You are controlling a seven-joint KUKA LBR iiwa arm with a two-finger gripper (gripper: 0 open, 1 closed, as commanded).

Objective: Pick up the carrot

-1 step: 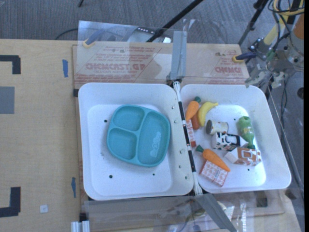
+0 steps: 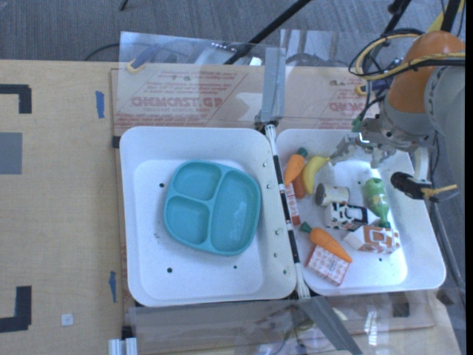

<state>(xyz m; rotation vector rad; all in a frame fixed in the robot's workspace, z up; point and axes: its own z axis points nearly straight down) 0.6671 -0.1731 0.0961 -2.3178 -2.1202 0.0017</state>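
Two orange carrots lie in the right bin (image 2: 425, 268). One carrot (image 2: 294, 167) rests against the bin's left wall beside a yellow banana (image 2: 315, 171). The other carrot (image 2: 330, 244) lies lower down, green end pointing left, above a red-and-white box (image 2: 327, 265). My gripper (image 2: 362, 152) hangs over the far part of the right bin, to the right of the banana, open with nothing between its fingers. It is apart from both carrots.
A teal divided plate (image 2: 213, 207) sits in the left bin (image 2: 140, 272). The right bin also holds a green bottle (image 2: 376, 195), a small can (image 2: 332, 194), a black-and-white item (image 2: 347, 214) and a small carton (image 2: 379, 237). Cables loop above the wrist.
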